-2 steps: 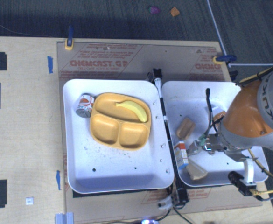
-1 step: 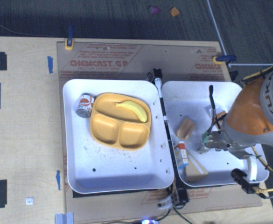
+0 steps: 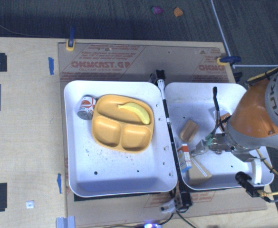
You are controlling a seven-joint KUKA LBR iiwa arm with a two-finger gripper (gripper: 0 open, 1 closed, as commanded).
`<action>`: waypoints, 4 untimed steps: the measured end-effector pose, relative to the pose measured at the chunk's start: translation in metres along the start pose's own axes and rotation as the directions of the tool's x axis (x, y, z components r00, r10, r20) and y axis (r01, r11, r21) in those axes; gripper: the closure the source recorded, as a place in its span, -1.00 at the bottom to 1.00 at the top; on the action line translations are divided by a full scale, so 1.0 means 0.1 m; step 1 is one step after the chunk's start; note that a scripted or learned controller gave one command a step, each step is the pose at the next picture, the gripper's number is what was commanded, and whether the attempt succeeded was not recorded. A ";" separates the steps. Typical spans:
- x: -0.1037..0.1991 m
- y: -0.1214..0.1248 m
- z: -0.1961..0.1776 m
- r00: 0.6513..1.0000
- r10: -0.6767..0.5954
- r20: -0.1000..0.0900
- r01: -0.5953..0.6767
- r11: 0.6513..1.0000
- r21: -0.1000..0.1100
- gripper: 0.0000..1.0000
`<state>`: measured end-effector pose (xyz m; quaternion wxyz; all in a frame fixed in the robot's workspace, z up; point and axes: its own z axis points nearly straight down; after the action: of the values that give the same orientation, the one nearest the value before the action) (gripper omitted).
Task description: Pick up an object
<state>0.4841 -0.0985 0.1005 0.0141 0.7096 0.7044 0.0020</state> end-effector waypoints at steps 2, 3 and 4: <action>0.00 0.00 0.00 1.000 -0.001 0.001 0.001 1.000 0.000 1.00; 0.00 0.00 0.00 1.000 -0.001 0.000 0.001 1.000 0.000 -1.00; 0.04 -0.03 0.11 1.000 -0.005 -0.013 0.005 1.000 0.013 -1.00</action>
<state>0.4818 -0.0943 0.0894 0.0051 0.7079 0.7063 0.0020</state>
